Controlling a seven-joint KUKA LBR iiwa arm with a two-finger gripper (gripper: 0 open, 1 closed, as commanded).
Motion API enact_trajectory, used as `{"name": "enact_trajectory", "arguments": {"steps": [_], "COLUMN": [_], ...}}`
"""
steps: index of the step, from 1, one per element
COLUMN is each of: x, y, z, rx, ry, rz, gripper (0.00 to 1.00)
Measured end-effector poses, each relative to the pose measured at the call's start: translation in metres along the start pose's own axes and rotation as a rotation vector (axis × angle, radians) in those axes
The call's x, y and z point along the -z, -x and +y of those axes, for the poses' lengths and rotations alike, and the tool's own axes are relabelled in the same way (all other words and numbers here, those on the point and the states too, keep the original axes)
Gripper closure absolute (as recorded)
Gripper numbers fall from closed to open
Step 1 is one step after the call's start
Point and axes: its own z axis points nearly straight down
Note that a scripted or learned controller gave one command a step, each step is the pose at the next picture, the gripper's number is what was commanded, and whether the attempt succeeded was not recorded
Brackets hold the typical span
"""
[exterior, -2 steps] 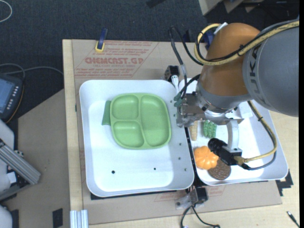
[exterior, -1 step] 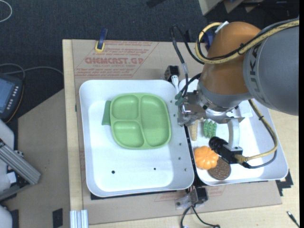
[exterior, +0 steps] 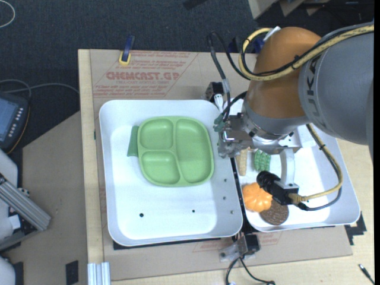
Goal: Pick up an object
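Arm low over the right bin (exterior: 338, 209), near the orange toy (exterior: 257, 198)

The toy lies at the bin's left wall, looks light, round, maybe slippery; best taken across its middle; the gripper (exterior: 261, 159) state I cannot tell.

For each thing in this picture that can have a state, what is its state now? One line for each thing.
green divided plate: lying flat in the left bin, right side up, nothing in its compartments.
orange object: resting in the right bin near its front, not held.
brown round object: lying beside the orange object, partly under a black part.
gripper: low over the right bin, fingers too hidden to judge.
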Motion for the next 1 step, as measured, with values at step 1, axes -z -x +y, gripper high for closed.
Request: {"name": "enact_trajectory", "arguments": {"steps": [1], "x": [-0.0191], "y": [0.0037], "z": [0.0041], "rx": [-0.002], "ry": [-0.005], "rz": [-0.001], "gripper": [1.0]}}
